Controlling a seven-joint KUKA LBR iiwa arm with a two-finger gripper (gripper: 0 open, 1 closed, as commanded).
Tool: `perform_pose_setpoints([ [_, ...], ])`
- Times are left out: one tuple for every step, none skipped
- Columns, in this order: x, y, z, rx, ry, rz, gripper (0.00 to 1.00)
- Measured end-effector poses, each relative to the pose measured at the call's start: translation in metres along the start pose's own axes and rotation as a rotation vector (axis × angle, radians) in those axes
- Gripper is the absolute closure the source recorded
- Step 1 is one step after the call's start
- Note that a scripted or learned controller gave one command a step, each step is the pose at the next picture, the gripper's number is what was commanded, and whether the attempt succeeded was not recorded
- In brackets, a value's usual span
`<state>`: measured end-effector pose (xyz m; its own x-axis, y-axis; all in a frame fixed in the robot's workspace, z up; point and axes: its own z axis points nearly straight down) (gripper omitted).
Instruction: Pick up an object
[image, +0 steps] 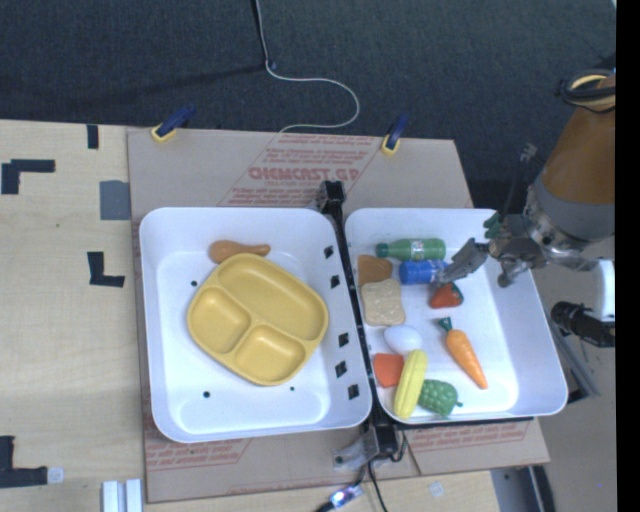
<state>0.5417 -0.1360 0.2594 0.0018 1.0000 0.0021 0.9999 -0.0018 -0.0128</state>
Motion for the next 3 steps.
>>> perform_pose_setpoints([
  [0.000, 0.002, -0.006, -0.011, -0.002, -0.003, 0.00],
  [0.008, -0.002, 0.056, -0.005, -0.001, -0.003, 0.00],
  [0.015, 0.002, 0.117, -0.005, -0.001, -0.003, 0.00],
])
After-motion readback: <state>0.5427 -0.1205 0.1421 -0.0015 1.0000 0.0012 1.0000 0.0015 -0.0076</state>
